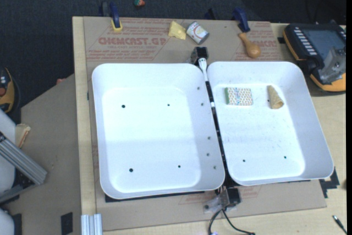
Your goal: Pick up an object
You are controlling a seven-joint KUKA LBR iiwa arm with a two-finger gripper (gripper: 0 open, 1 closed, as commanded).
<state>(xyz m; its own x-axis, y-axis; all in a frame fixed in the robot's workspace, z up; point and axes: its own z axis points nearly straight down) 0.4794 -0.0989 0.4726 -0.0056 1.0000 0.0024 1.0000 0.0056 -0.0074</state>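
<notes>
Two objects lie in the right bin (308,140), near its far side. One is a small flat rectangular pad (239,96) with a speckled green and white pattern. To its right rests a tan cone-shaped piece (274,97), pointing away from the camera. The left bin (110,135) shows a bare white floor with a few dark dots.
Beyond the bins, on the cardboard, lie a yellow wedge (177,31), a small white and grey box (197,32) and a brown wooden piece (250,47). Blue clamps (115,15) hold the board's far edge. A yellow and black pendant (320,52) rests at the right.
</notes>
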